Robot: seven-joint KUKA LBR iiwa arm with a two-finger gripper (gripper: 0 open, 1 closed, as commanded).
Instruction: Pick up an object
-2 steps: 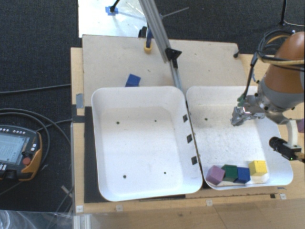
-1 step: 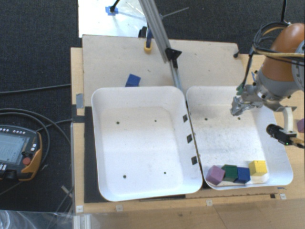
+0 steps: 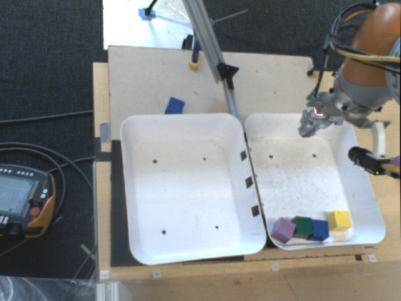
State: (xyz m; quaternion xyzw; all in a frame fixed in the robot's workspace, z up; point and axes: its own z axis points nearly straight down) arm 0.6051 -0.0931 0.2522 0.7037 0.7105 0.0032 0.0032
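Several small blocks lie in a row along the near edge of the right bin [image 3: 366, 187]: a purple block [image 3: 283, 229], a green block [image 3: 302, 225], a blue block [image 3: 319, 231] and a yellow block [image 3: 339, 220]. The gripper [image 3: 310, 123] hangs over the far edge of the right bin, well away from the blocks. I see nothing in it.
The left bin [image 3: 128, 187] sits beside the right one, with a row of black clips [image 3: 249, 181] along the shared rim. Another blue block [image 3: 175, 106] lies on the bench behind the left bin. A metal pole [image 3: 210, 39] slants over the back. A teach pendant [image 3: 22, 199] rests at far left.
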